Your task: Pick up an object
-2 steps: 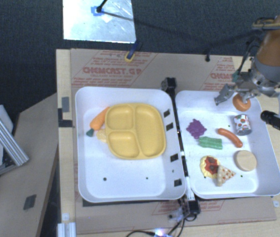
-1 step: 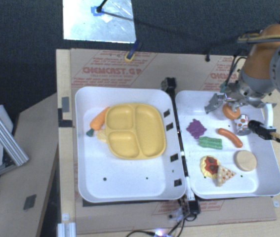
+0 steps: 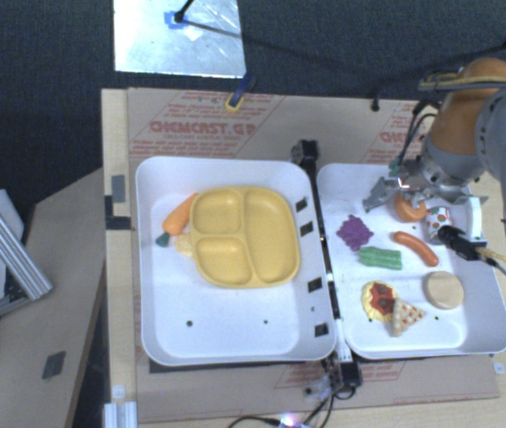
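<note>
Setting: dark carpeted floor around a tabletop [image 3: 74,239] carrying a printed brown board, with two shallow white bins side by side on it.
Left bin [image 3: 159,319]: holds a yellow divided plate [image 3: 239,236], with an orange toy carrot [image 3: 179,214] touching the plate's left edge.
Right bin [image 3: 485,324]: holds the loose toy food.
Contents of right bin: purple grape cluster [image 3: 354,232], green piece [image 3: 380,257], sausage [image 3: 415,247], pizza slice [image 3: 386,303], round tan bun [image 3: 444,290], orange rounded piece [image 3: 409,209].
Arm: grey with orange band, reaching in from the right, low over the upper right part of the right bin.
Gripper [image 3: 402,190]: set down at the orange rounded piece, apparently touching or just above it.
Jaws: state cannot be told; partly masked by the wrist and metal fittings.
Likely target: orange rounded piece, lying directly under the jaws at the bin's upper right.
Key relation: target just below and slightly toward the viewer from the gripper; sausage just beside it, long axis running down to the right, near enough to be nudged.
Hold: not confirmed; nothing clearly seen between the jaws.
Judgement: grasp attempt at the descent or closing stage; lift not yet made.
</note>
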Controlling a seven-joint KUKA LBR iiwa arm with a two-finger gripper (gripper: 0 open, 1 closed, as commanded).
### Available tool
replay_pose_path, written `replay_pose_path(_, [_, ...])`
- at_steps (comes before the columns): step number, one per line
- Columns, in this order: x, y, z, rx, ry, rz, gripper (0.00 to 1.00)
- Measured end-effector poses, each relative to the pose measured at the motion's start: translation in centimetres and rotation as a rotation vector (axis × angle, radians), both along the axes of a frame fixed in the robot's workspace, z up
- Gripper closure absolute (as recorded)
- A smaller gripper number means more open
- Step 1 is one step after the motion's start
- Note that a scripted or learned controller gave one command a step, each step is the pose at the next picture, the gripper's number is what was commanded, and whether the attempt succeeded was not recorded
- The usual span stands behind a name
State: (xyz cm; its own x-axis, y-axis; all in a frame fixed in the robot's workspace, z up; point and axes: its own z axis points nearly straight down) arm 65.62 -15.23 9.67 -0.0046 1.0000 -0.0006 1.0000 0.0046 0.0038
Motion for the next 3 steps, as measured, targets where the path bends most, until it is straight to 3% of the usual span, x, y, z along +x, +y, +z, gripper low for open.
replay_pose_path(1, [0.1,0.0,1.0,-0.001,-0.003,0.002,1.0])
replay_pose_path(3, [0.4,0.5,12.0,-0.001,-0.006,0.002,1.0])
